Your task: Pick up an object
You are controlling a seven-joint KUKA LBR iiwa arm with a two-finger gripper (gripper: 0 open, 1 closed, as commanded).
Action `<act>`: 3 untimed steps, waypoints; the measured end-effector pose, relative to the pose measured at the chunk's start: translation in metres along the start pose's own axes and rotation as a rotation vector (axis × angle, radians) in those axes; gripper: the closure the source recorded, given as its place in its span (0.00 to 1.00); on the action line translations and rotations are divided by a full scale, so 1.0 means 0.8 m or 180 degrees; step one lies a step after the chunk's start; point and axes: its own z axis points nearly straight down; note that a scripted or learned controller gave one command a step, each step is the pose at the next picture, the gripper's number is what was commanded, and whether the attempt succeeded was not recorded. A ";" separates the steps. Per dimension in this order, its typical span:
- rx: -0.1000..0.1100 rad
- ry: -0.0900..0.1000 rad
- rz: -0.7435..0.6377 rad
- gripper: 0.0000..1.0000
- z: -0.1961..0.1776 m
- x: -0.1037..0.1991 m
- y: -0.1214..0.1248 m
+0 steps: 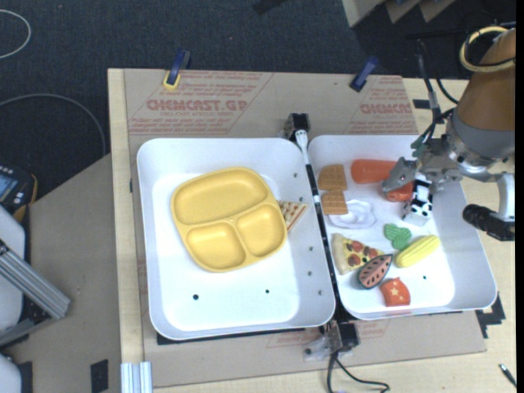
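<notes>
Tool [407,188] positioned at right of frame over right bin [479,256], above carrot [372,170] and cow [420,204]; finger state cannot be told.

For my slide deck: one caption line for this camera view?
Claw over right bin of toy food, beside yellow divided plate in left bin.

Yellow tray [223,219], b&w cow toy [420,204], white bins [164,244].
</notes>
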 end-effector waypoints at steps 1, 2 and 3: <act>-0.0046 -0.0008 -0.0009 0.00 -0.010 0.000 0.004; -0.0029 -0.0005 -0.0007 0.00 0.045 0.001 -0.003; -0.0088 -0.0024 -0.0006 0.00 0.086 -0.001 0.002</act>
